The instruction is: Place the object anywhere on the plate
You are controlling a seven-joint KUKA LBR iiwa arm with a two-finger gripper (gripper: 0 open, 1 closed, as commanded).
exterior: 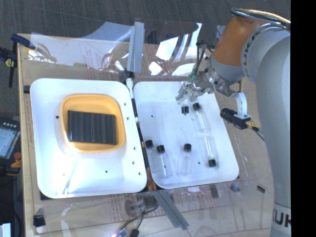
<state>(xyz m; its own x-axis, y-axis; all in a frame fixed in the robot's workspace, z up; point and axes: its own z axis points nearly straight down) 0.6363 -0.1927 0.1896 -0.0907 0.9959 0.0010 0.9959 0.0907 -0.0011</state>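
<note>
Your bench holds two white bins. The left bin [44, 177] has a yellow plate [92, 122] with a dark ribbed middle. In the right bin [227, 169] lie clear vials with black caps. The gripper [187, 94] hangs over the top vial [199, 114], which lies cap-up along the bin. Other vials [160, 159] lie nearer you.

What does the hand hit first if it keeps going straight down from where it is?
Probably the capped vial just below the hand at the back of the right bin, with a second vial beside it. Depth is unclear from this slanted view, so it could land on the bin floor instead.
</note>
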